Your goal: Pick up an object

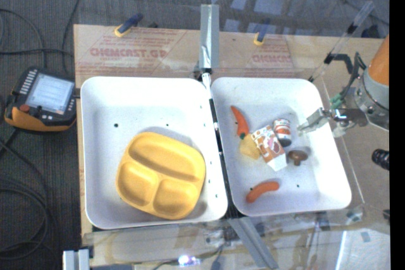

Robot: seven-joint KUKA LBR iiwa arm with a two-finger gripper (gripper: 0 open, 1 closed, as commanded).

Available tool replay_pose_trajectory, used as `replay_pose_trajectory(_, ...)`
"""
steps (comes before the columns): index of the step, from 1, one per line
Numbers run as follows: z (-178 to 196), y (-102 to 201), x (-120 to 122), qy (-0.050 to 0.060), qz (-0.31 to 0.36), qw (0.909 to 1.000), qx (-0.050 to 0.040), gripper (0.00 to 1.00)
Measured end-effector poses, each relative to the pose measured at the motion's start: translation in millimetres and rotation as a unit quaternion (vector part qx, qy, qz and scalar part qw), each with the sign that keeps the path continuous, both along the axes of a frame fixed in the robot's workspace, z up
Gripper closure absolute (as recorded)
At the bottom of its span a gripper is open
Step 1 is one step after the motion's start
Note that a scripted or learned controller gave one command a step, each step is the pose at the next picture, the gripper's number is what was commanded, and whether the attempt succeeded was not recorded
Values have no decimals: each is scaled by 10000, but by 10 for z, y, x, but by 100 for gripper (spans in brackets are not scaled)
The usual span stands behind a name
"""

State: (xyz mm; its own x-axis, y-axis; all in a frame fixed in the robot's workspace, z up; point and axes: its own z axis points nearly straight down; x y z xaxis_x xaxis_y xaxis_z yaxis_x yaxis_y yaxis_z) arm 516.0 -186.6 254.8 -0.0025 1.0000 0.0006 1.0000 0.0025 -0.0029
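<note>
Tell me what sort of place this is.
Probably a robotics lab test bench, not a kitchen: two white bins side by side on a board, toy food such as a carrot in one, a teach pendant and loose cables on carpet.

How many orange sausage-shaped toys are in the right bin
2. One orange sausage-shaped toy with a green tip lies near the right white bin's left wall; the other lies near its front edge. None seems hidden.

A single fixed camera looks down at a slant from above the surface (152,54), taking in both white bins (101,110) side by side
</note>
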Motion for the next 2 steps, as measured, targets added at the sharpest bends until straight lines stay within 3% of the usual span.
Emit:
replay_pose_trajectory(1, -1152, 251, 415, 5, 345, 9994, 4, 0)
replay_pose_trajectory(2, -1630, 511, 306, -75, -76, 9999, -31, 0)
